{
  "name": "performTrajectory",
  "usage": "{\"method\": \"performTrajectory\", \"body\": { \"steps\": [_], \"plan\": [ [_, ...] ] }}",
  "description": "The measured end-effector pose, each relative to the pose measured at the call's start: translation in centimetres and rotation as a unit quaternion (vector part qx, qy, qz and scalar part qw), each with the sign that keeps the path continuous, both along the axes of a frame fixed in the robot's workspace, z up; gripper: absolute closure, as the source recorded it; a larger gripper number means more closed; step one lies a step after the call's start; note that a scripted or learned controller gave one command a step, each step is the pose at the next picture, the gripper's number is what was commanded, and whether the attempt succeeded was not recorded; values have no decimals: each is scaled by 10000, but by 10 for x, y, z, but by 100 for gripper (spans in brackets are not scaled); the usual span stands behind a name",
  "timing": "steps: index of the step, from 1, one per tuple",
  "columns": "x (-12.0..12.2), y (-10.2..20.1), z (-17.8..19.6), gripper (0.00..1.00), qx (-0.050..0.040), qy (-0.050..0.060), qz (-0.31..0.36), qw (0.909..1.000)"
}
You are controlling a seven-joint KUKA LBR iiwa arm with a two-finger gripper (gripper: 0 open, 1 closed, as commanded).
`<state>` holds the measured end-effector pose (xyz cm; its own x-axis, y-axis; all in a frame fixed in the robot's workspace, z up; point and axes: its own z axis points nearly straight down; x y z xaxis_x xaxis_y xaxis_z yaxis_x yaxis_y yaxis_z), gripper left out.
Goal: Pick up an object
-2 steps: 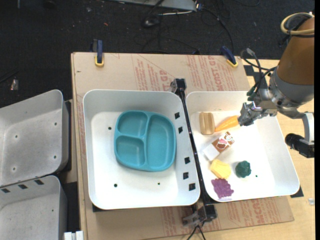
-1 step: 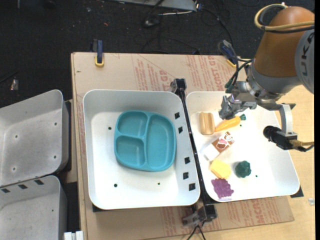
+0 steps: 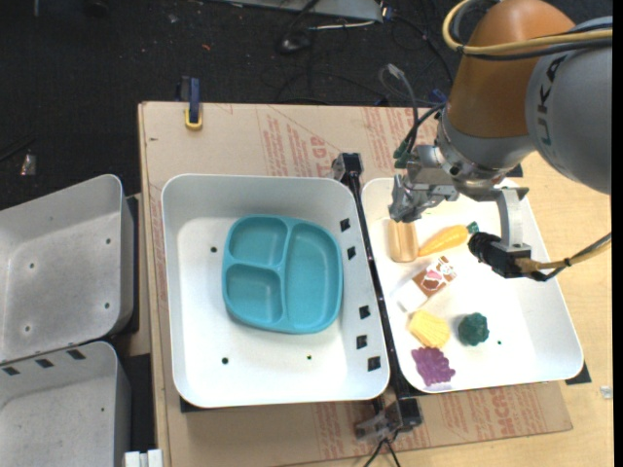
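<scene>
white bins (image 3: pixel 185 261) (two), one tray (image 3: pixel 282 272)

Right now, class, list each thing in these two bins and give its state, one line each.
Teal divided plate: flat in left bin, compartments bare.
Tan piece: lying in right bin, directly under the hand.
Yellow-orange carrot: lying loose.
Red-white piece: loose.
Yellow corn: loose.
Green piece: loose.
Purple grapes: loose.
</scene>
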<state>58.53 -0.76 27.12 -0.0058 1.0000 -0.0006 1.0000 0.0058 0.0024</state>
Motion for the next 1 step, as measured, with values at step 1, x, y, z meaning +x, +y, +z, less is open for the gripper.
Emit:
{"method": "performTrajectory", "body": {
  "steps": [1],
  "plan": [
    [21,38,-8,100,-4,2,-13,10000]
  ]
}}
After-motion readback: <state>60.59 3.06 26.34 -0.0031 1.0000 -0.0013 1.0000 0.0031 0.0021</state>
